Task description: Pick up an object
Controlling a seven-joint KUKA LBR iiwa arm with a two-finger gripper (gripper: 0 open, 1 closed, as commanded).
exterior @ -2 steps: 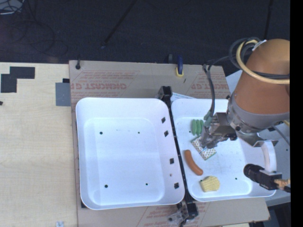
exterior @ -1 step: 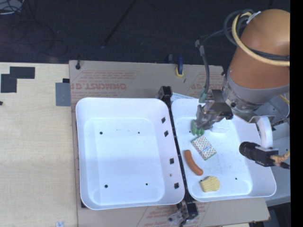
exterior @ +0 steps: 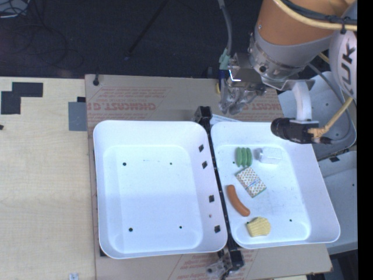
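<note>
The right bin holds several small things: a green pod-like piece, a clear small object, a patterned white-and-green box, an orange sausage and a yellow corn-like piece. My gripper hangs above the bench just beyond the right bin's far left corner, high over the cardboard. It is small and dark against the background, and nothing shows between its fingers.
The left bin sits beside the right one, joined by a black clamp strip. Both rest on a cardboard sheet on the pale bench. The arm's grey and orange body looms over the right bin's far edge.
</note>
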